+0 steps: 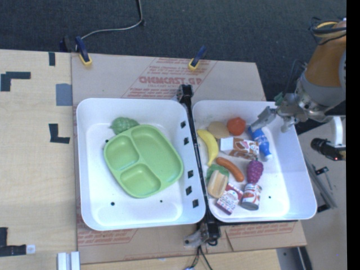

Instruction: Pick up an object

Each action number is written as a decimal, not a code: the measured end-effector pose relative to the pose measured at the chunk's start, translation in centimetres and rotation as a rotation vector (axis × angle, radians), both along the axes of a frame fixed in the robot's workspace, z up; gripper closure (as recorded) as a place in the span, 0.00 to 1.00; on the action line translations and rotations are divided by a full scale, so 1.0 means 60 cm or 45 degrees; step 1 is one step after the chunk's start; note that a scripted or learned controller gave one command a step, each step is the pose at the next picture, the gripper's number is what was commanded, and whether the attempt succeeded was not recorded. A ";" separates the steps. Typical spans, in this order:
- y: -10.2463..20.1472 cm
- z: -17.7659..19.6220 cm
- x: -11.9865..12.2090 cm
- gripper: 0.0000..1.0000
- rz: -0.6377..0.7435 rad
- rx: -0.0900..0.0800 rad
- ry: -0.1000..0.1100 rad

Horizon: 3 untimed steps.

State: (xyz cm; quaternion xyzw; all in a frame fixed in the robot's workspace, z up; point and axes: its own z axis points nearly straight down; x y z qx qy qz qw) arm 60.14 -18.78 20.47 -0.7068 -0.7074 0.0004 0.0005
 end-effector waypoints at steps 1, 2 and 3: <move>0.057 -0.122 0.059 0.00 0.000 0.001 0.002; 0.079 -0.193 0.115 0.00 0.001 -0.002 -0.009; 0.079 -0.174 0.118 1.00 0.003 -0.006 -0.017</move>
